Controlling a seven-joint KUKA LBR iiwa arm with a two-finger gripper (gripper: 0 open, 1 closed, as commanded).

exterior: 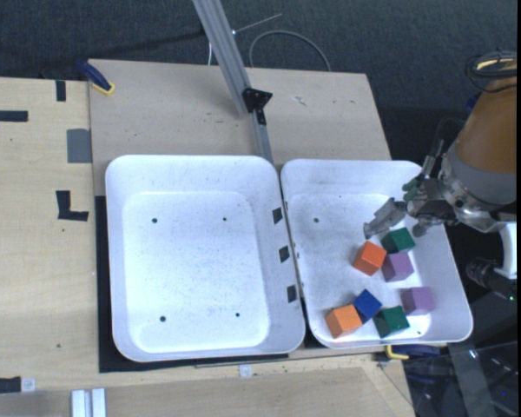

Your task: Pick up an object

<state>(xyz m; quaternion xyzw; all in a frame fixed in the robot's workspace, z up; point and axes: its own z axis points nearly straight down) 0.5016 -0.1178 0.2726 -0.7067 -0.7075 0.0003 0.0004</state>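
Green cube [392,321] square-on, pincer [398,221] above

No text, label, brand, number or sign could be read anywhere in the camera view. The black tape marks [65,203] on the wooden bench [35,259] formed plain bars and angles, not letters. The two white bins [200,172] and the coloured blocks [370,258] carried no legible markings either.

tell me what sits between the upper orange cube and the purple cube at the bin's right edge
Another purple cube lies between the orange cube and the far purple cube.
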